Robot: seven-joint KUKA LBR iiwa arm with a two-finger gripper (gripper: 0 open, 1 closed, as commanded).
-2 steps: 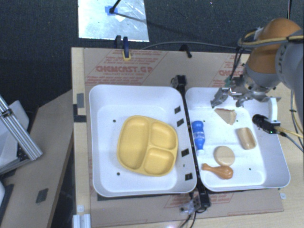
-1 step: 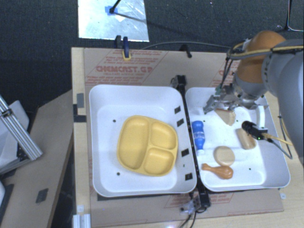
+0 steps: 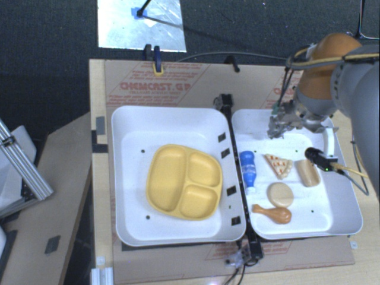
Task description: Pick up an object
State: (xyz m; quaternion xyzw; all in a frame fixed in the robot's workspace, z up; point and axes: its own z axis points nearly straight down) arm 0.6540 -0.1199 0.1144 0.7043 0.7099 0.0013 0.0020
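Blue bottle (image 3: 247,170), pizza slice (image 3: 278,165), bun (image 3: 280,194), drumstick (image 3: 273,213), lying loose

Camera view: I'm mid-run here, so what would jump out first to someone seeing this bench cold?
The big yellow divided plate lying alone in the left bin grabs the eye first. Next comes the cluster in the right bin: a blue bottle by the divider, a pizza slice, a bread roll and a chicken drumstick. The gripper hangs over that bin's far end.
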